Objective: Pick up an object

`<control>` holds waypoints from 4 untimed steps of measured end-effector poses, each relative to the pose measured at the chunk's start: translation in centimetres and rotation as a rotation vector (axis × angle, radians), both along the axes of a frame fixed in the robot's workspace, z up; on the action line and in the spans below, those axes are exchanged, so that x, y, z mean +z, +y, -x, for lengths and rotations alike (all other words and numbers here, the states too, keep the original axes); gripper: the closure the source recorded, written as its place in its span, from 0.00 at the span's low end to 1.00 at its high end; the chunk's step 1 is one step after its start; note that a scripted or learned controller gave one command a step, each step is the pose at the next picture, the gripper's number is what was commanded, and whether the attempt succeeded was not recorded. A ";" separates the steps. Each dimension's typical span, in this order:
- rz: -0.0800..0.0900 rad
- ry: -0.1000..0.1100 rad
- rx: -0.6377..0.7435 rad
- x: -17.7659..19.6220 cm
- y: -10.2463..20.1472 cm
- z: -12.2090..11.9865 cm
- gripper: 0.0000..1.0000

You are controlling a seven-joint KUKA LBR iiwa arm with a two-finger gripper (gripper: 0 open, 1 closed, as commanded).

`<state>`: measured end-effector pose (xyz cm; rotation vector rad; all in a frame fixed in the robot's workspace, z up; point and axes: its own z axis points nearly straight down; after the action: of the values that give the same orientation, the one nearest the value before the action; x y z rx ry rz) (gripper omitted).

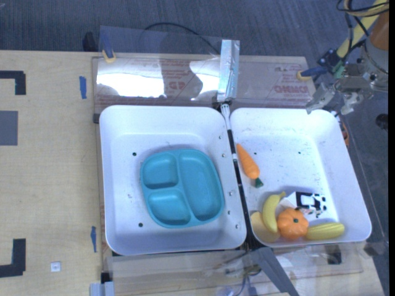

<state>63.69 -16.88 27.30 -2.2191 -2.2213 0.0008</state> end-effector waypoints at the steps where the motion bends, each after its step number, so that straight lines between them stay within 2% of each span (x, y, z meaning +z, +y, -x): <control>1: 0.002 -0.005 0.001 1.2 0.0 -0.1 1.00; 2: 0.000 -0.007 -0.084 3.5 8.4 -2.9 1.00; 3: 0.001 -0.007 -0.209 4.8 13.2 -3.1 1.00; 4: -0.004 -0.005 -0.287 6.3 24.9 -2.9 1.00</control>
<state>66.63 8.02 33.58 -2.5147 -1.8813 -0.0094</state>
